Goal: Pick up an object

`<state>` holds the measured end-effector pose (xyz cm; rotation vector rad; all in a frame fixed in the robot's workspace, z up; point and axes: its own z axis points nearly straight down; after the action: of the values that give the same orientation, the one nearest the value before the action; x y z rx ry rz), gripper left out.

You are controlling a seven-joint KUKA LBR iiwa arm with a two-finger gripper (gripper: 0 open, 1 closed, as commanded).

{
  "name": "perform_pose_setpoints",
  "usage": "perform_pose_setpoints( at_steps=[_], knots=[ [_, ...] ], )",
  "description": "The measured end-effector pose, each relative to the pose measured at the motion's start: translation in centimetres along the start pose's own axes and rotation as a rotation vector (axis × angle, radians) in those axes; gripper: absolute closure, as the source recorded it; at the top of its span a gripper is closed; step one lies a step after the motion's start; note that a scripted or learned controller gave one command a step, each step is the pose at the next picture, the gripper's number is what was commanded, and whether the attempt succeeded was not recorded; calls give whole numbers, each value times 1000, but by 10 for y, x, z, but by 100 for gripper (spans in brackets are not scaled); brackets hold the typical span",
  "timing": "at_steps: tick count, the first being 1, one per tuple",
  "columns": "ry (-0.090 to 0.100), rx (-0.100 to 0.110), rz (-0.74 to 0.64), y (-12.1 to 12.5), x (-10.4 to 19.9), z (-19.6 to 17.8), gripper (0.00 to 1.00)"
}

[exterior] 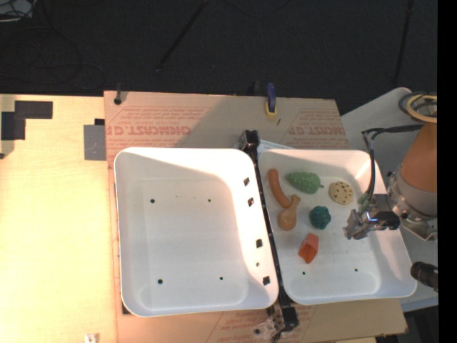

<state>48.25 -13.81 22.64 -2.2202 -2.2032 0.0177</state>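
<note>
The counter (50,227) is pale wood on the left, with a sheet of printed brown cardboard (214,123) laid over its middle and two shallow white bins on top of that, side by side and touching along a row of black clips.

The left bin (132,291) is the larger in the picture; its floor shows small dark holes and a slanting shadow across the upper part.

The right bin (385,281) carries all the loose things, gathered in its upper left half. Largest is a tan drumstick-shaped toy (288,214) lying just right of the shared wall, its upper end touching or overlapping an orange-red sausage shape (277,186) that slants up toward the wall. To the right of the sausage lies a green leafy vegetable toy (304,182), and further right a round beige biscuit with dark dots (341,191), near the bin's back right. Below the green toy sits a dark teal lump (320,217), and below that, a little apart, a small red block (308,249) — the lowest of the group.

The arm reaches in over the right rim, and the tool (360,224) hangs above the bin floor just right of the teal lump and below the biscuit. Whether it is released or clenched cannot be told — nothing is visibly held.
</note>
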Motion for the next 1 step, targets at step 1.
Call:
perform_pose_setpoints(
  at_steps=[1],
  knots=[
    [0,-22,-14,44,64,-72,100]
  ],
)
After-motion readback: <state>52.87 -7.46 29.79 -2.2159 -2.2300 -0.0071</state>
